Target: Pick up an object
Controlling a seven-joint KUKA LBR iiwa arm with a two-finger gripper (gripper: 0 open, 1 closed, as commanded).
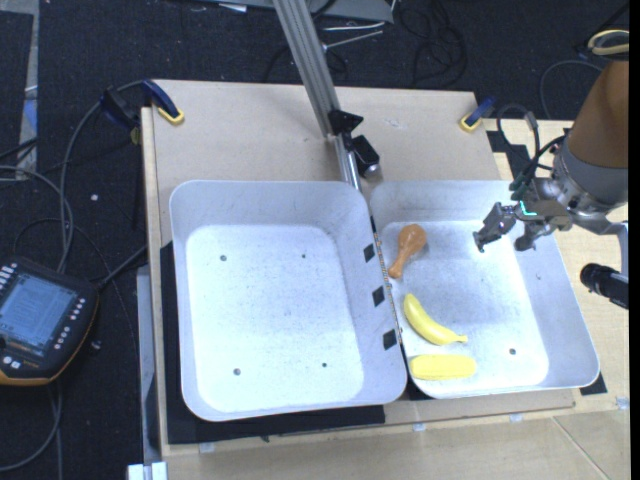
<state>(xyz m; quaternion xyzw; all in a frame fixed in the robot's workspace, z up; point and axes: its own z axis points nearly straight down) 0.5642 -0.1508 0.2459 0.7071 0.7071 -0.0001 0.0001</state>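
Camera view: two shallow white bins side by side on a tan table (pixel 250 133). Left bin (pixel 190 218) has a speckled floor with a few small dark dots. Right bin (pixel 560 338) holds three things, all on its left side near the seam where the bins meet. An orange-brown drumstick-shaped toy (pixel 406 247) lies closest to the seam's upper end, round end up, thin end pointing down toward the seam. Below the drumstick toy, a yellow banana (pixel 432 322) lies tilted, stem end toward lower right. Just below the banana, near the right bin's front rim, a second yellow piece (pixel 443 367) lies roughly level; shape is oblong, cannot tell what it is exactly. Banana and yellow piece are near each other, apart by a thin gap.

The arm comes in from the right, with the orange band at the upper right above the grey wrist. End effector (pixel 508 230) hangs over the upper right part of the right bin, well apart from the drumstick toy and to its right. Its two dark fingers are spread apart, nothing between them. A small green light shows on the wrist body.

A slanted metal pole (pixel 310 53) runs down to the seam at the bins' rear edge. A handheld pendant (pixel 35 318) sits on the floor left of the table. Yellow-and-blue clamps (pixel 160 103) grip the table's rear corners.
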